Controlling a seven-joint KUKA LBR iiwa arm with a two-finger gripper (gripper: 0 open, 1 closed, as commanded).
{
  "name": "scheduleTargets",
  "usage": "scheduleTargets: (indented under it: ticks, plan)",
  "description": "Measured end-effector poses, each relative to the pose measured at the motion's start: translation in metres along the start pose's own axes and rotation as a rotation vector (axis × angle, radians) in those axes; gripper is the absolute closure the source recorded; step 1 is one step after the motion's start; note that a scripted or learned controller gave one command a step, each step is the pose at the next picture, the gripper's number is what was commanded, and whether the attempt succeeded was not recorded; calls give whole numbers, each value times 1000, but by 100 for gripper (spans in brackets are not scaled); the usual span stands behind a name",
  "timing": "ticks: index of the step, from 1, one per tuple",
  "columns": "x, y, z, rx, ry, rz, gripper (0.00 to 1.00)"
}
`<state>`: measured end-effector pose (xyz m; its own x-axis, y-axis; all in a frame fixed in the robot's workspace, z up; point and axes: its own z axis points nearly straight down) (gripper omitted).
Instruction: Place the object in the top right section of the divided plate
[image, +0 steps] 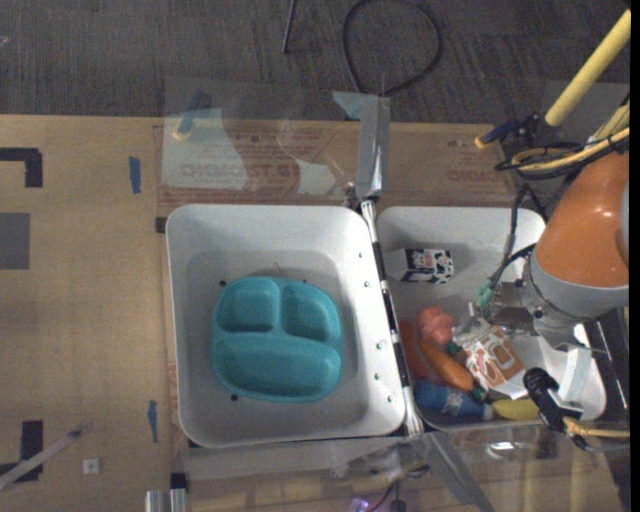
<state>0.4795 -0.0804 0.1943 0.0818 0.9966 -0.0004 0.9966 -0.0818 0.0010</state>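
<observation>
A teal divided plate (276, 340) lies in the left bin (190, 300), with two small sections along its far side and one long section in front. Nothing lies in any of its sections. The arm's orange band (590, 235) hangs over the right bin (470, 225). My gripper (492, 322) is low over a pile of toys there. Under and beside it lie a white and orange packet (493, 360), an orange carrot (447, 368) and a pink piece (434, 324). Nothing shows clearly between the fingers.
A small black-and-white carton (428, 264) stands at the back of the right bin. A blue toy (447, 402) and a yellow banana (515, 408) lie near that bin's front wall. A metal divider (385, 310) separates the bins.
</observation>
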Motion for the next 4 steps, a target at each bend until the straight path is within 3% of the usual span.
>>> scheduleTargets:
  ticks: [1,2,3,4]
  plan:
    - [74,35,10,0,-1,-208,100]
    - [134,75,9,-2,-1,-270,100]
    - [195,80,-21,-1,0,-284,100]
    - [215,125,-3,0,-1,-195,100]
